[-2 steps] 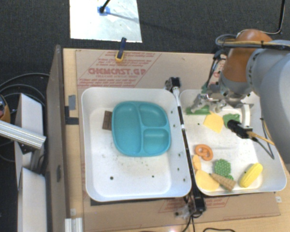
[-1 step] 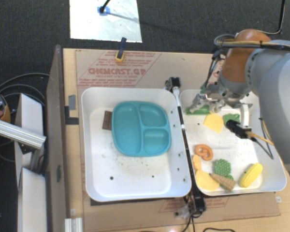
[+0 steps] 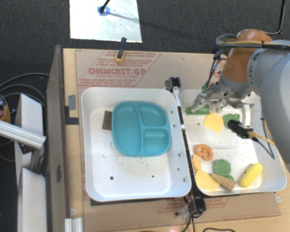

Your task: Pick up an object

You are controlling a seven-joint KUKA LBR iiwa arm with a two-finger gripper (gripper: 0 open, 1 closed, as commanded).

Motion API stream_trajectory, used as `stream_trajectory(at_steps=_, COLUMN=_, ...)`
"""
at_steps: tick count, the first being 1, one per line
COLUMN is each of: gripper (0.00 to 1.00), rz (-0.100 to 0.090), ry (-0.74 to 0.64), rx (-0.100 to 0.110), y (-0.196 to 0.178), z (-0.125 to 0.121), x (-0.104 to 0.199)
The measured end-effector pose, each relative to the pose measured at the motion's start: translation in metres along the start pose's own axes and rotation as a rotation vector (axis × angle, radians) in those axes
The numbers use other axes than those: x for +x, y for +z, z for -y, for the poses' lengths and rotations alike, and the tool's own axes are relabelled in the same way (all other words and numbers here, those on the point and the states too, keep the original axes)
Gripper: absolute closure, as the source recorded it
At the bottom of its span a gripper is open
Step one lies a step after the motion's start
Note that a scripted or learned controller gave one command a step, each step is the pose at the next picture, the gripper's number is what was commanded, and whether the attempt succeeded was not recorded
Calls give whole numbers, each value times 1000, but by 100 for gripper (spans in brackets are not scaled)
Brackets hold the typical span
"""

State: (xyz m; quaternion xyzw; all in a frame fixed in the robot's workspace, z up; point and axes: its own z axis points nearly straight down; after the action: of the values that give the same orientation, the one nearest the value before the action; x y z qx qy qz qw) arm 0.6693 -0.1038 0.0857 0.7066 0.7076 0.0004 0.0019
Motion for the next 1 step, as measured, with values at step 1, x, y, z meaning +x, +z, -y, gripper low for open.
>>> stream_trajectory(at_steps=1, gripper=0, rz=0, ry=-4, rx=1, y=1, z=0, x=14)
